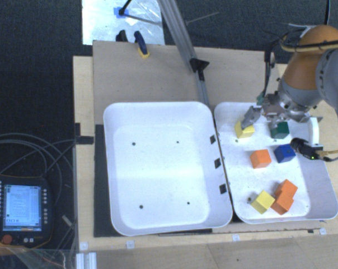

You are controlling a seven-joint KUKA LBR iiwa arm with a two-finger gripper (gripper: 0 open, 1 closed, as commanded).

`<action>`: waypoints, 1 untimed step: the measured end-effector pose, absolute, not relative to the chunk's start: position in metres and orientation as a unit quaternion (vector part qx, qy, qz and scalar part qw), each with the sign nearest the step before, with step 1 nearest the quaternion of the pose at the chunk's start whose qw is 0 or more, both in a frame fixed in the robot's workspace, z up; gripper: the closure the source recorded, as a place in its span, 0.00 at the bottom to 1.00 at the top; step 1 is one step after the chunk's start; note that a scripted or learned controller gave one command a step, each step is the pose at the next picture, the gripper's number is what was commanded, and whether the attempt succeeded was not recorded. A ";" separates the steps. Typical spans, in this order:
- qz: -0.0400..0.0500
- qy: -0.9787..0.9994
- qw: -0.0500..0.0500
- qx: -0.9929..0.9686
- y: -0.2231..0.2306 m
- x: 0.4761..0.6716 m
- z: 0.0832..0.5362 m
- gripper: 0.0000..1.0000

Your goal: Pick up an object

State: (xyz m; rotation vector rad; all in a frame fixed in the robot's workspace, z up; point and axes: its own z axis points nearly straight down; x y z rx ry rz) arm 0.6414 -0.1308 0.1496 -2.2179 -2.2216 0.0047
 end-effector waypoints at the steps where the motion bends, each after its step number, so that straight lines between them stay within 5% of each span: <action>1: 0.001 -0.708 0.001 -0.706 -0.131 0.641 0.104 0.00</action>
